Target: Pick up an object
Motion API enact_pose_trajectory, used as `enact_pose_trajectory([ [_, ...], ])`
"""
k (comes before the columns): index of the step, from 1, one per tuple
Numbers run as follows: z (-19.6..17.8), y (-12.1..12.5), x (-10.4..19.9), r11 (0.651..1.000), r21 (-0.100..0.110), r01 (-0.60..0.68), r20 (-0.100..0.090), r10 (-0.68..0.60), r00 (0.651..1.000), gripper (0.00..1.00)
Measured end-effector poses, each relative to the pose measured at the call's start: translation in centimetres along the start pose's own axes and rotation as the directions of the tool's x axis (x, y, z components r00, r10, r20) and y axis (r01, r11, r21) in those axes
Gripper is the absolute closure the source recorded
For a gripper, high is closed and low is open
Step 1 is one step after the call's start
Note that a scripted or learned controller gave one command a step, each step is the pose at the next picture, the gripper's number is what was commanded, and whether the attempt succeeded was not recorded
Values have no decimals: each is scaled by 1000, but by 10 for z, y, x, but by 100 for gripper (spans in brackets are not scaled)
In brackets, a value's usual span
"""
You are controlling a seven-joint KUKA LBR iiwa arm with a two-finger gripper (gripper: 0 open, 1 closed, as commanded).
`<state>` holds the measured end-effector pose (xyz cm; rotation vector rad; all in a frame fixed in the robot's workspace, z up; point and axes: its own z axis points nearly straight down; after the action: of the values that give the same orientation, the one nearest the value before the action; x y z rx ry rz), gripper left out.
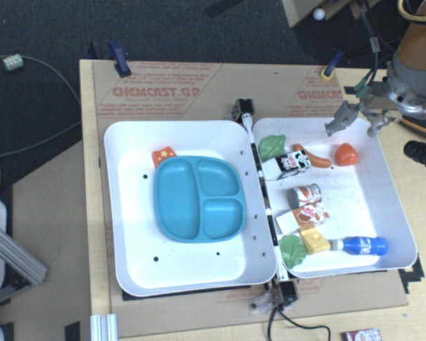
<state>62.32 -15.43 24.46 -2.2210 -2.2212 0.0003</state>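
Note:
My gripper (358, 121) hangs over the far right part of the right bin (394, 190), its two fingers spread apart with nothing between them. Just below it lies a red tomato-like ball (346, 154). Left of that rest a sausage (318, 160), a small black-and-white carton (293, 162) and a green leaf (272, 146). Lower in the bin sit a small can (307, 193), a red-and-white packet (313, 214), a yellow block (313, 241), another green piece (292, 250) and a blue bottle (360, 246).
The left bin (128, 212) holds a blue divided plate (199, 197) and a small red-orange block (164, 155) at the plate's far left corner. Blue clamps (118, 58) grip the cardboard base at its far edge. Clips join the bins in the middle.

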Motion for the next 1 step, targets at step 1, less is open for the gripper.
enact_pose_trajectory([
  [1,140,5,27,1000,-19,0,1,0,1000,0],
])
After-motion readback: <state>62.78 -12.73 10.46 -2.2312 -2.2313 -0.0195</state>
